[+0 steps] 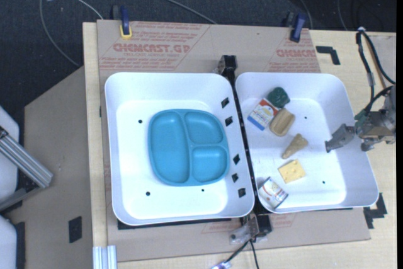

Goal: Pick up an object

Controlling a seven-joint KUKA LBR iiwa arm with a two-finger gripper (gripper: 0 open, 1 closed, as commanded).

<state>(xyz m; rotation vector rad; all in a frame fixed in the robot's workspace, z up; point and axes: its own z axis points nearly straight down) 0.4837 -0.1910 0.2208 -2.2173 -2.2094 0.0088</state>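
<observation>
From my screen, the bench (63,135) was the biggest thing in view, a pale board carrying two white bins, and I took the blue plate (188,147) as my landmark. The left bin (123,135) held that plate, a three-section dish lying flat near its middle. The right bin (340,129) sat just right of the plate's bin, the two touching along a black divider. Every loose item lay right of the plate, in the right bin. A tan lump (283,122) lay to the plate's upper right, touching a small red-and-white box (261,115) on its left, with a dark green piece (278,97) just above both. A tan wedge (295,146) lay level with the plate, and a yellow block (291,171) sat below the wedge. A crumpled wrapper (272,192) lay against the bin's lower-left corner, to the plate's lower right. The gripper (341,137) was farthest right of the plate, low near the right bin's far wall, apart from every item; I saw nothing in it, but how its jaws stood I could not tell.
</observation>
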